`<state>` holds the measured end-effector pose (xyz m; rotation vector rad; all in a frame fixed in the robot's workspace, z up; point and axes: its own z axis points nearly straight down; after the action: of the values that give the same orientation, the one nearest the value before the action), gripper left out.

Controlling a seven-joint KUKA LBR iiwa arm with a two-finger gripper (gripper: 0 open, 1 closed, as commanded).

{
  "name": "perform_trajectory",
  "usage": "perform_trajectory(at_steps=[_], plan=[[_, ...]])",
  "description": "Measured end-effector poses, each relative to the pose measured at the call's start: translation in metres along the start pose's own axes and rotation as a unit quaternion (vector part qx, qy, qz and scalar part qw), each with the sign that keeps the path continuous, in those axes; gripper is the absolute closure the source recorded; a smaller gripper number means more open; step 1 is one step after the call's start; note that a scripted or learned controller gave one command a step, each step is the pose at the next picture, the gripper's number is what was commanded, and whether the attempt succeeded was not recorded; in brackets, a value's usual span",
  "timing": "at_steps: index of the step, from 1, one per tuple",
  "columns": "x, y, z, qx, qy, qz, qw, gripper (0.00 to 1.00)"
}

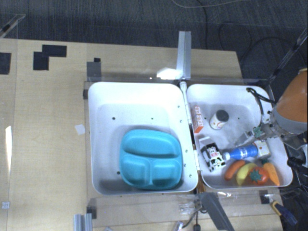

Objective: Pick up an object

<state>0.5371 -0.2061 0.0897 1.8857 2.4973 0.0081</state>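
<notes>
Your arm enters low from the right, orange band over the right bin rim. Gripper is tipped down-left; finger state: cannot tell. Just below it lies a glossy blue bottle; further below, smooth plastic vegetables. Left: a cow-patterned toy, then a round cup. Farthest left, a moulded blue tray.

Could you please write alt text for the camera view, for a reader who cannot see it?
The gripper reaches into the right bin just above a blue bottle beside toy vegetables. The left bin holds a blue divided tray.
</notes>
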Motion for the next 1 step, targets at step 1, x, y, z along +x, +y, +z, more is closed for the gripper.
perform_trajectory(at_steps=[1], plan=[[0.0007,0.0036,-0.012,-0.003,-0.001,0.0,1.0,1.0]])
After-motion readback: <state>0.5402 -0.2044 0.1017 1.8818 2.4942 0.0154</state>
